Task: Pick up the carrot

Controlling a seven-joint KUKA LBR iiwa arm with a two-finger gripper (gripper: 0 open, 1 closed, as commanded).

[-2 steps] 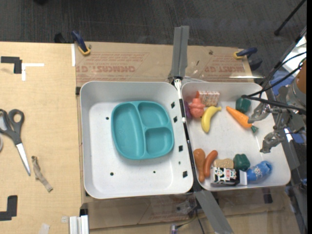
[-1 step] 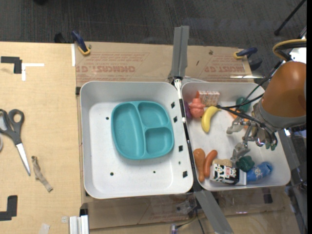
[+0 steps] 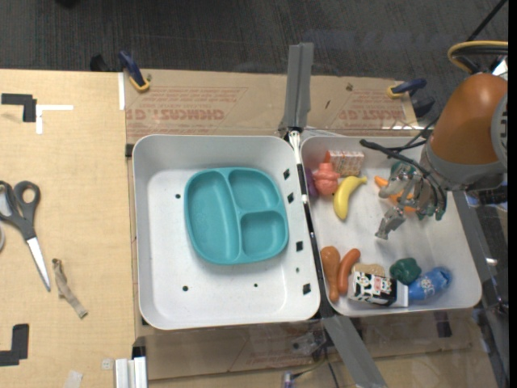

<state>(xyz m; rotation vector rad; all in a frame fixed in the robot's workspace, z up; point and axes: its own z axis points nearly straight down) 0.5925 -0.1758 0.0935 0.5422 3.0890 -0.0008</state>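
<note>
Camera view puts your gripper (image 3: 393, 217) over the right bin (image 3: 460, 241), fingers apart, something orange, likely the carrot (image 3: 401, 201), at them; grip unconfirmed, so count the lift as pending.

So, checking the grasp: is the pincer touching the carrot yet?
Cannot tell. In the camera view the pincer hangs over the right bin with an orange bit by its fingers, too blurred to judge contact.

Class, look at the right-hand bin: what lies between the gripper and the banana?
In the camera view, only bare white bin floor separates the gripper from the banana; nothing sits on that stretch.
</note>
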